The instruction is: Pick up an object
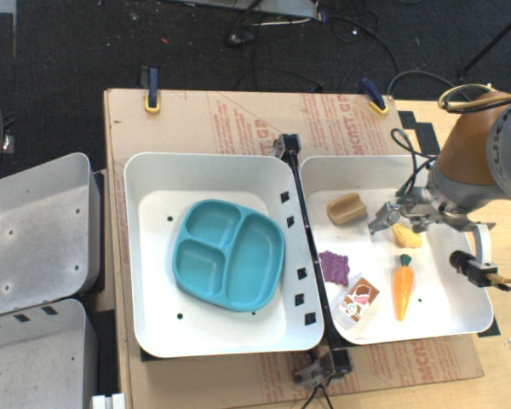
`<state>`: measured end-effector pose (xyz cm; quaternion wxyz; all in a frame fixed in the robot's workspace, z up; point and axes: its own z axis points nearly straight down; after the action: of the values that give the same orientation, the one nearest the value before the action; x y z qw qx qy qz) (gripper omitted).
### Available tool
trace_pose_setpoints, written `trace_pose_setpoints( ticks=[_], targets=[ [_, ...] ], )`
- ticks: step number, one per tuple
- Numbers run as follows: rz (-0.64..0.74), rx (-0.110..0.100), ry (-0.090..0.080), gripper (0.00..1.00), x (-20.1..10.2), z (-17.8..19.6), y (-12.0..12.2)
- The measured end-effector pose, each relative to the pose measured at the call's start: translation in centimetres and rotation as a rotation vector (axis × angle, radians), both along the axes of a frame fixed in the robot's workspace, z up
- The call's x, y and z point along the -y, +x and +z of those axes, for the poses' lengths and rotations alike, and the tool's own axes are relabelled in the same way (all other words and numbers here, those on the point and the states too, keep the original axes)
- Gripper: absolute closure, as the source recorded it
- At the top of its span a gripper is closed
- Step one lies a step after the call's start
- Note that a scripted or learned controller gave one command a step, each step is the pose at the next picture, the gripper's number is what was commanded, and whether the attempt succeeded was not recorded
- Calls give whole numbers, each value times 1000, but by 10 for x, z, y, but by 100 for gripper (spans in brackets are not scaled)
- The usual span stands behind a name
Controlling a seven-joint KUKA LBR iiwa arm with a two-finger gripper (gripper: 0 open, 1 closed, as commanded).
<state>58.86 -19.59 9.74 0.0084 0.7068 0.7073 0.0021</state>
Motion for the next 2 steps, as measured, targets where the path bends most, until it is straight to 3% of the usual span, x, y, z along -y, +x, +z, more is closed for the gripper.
trace_pose_setpoints(
  ticks=[1,2],
  targets=[
    [0,5,-1,100,0,12,1],
    [1,-12,8,100,10,64,6]
  ],
)
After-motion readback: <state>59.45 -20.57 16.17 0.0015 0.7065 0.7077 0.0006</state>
